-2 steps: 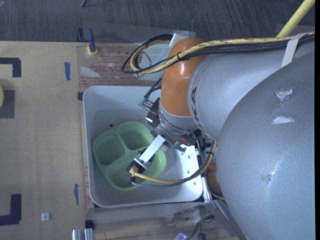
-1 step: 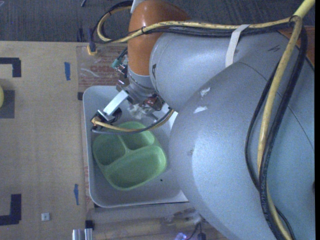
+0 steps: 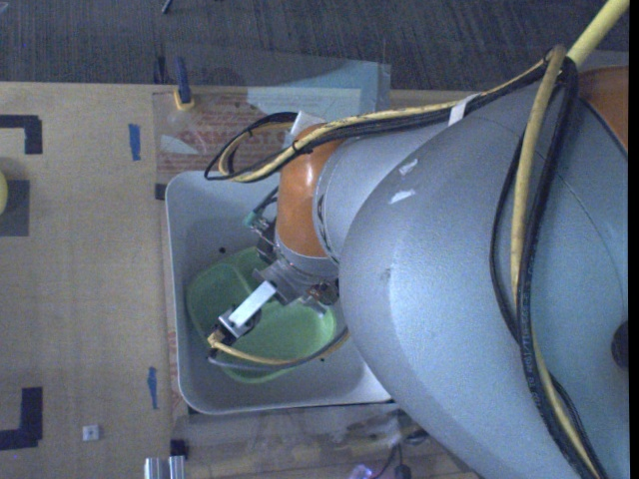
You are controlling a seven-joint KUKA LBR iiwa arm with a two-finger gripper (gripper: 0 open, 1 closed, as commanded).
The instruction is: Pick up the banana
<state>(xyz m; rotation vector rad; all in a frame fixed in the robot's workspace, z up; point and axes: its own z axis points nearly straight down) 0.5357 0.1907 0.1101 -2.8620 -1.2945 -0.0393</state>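
Note:
My arm reaches in from the right and its grey bulk covers most of the white bin (image 3: 205, 218). The orange band (image 3: 300, 208) sits over the bin's middle. Below it the gripper (image 3: 285, 289) points down into the bin, right above a green bowl-like dish (image 3: 305, 335). A second green piece (image 3: 213, 292) lies against that dish on its left. The wrist hides whatever lies directly under the gripper. A small yellow thing (image 3: 3, 194) peeks in at the far left edge of the view, on the wooden bench.
The wooden bench (image 3: 80, 267) stretches left of the bin, with black corner marks (image 3: 25, 133) and blue tape strips (image 3: 135, 141). A yellow-and-black cable (image 3: 240, 148) loops over the bin's far rim. The bin's left wall and near rim stand close to the green dish.

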